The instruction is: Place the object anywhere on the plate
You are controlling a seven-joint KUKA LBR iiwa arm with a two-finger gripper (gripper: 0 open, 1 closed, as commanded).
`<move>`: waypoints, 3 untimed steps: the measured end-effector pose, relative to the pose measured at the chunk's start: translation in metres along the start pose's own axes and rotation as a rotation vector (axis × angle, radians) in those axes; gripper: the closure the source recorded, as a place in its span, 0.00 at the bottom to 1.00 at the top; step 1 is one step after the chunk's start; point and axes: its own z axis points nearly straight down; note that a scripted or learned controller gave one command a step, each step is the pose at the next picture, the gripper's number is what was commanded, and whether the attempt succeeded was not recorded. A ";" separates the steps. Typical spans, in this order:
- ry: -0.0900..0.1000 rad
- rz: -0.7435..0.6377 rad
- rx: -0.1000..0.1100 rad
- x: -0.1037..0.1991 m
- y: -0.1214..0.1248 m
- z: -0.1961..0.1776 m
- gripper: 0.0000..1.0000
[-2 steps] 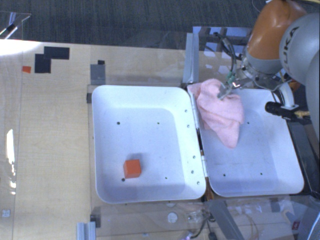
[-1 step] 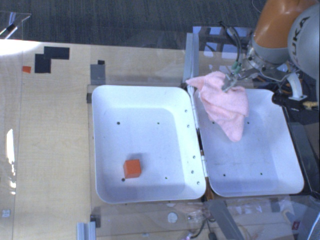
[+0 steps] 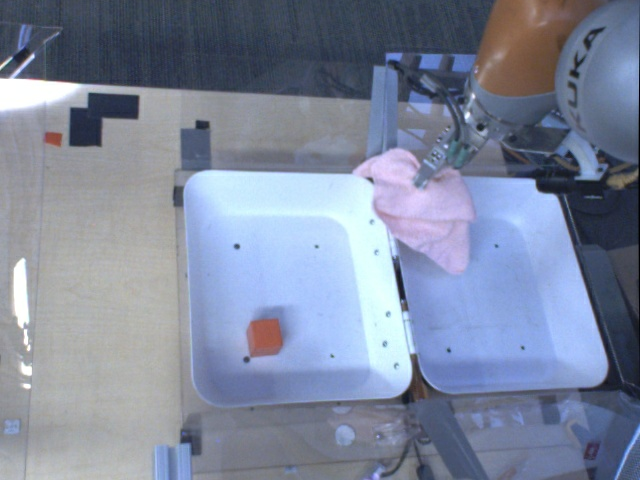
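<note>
Camera view from above and at a slant: near the upper right, the gripper reaches down from the grey arm with its orange band, which enters from the right. Its two fingers are pinched together on the top of a pink cloth, and a fold of that cloth shows between them. The cloth hangs bunched below the gripper, draped over the far end of the seam where the two white bins meet. Most of it lies over the far left corner of the right bin, and a small flap reaches over the far right rim of the left bin.

Cables and a black fitting sit just beside the wrist, to its right. A grey metal frame post stands just behind the cloth, at the far edge of the bins.

In the left bin, well apart from the cloth, a small orange block rests on the floor near the front left corner. Both bin floors show a few small dark dots.

Beyond the bins to the left, the pale wooden bench carries black square markers and a small red patch near its far edge.
</note>
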 end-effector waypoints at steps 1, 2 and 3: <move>-0.001 -0.403 -0.003 0.041 0.035 -0.009 1.00; 0.000 -0.755 -0.005 0.087 0.068 -0.013 1.00; 0.005 -0.757 -0.002 0.126 0.098 0.006 1.00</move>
